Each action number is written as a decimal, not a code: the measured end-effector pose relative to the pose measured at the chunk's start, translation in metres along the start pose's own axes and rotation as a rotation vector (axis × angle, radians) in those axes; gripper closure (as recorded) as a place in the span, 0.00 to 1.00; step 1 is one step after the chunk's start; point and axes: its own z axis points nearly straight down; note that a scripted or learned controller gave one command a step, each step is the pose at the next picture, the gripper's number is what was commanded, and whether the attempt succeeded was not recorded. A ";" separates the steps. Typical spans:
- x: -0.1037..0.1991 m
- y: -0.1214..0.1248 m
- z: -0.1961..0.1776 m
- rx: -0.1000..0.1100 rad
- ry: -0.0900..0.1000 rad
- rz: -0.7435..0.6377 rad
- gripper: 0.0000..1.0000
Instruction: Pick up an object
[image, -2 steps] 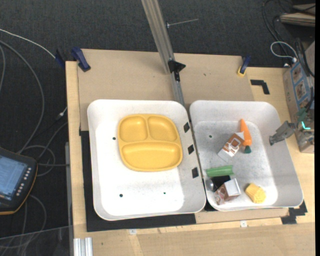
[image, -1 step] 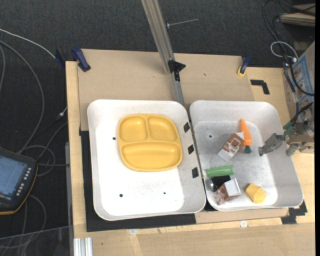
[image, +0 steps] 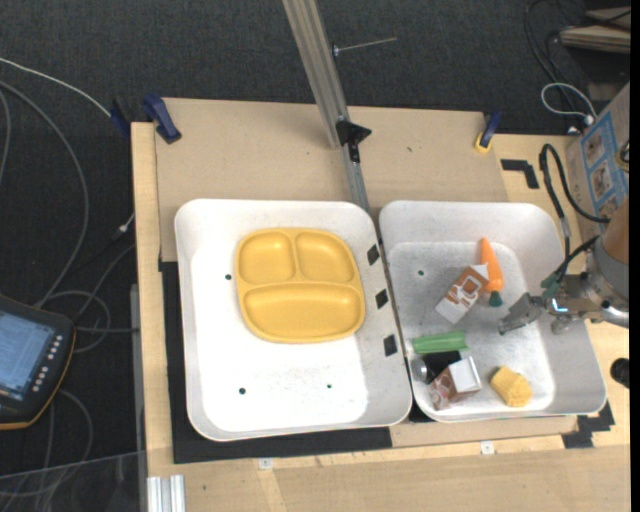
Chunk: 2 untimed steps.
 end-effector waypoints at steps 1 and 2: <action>-0.004 -0.001 0.062 0.001 0.000 0.001 0.00; -0.004 0.001 0.048 -0.009 -0.003 0.000 1.00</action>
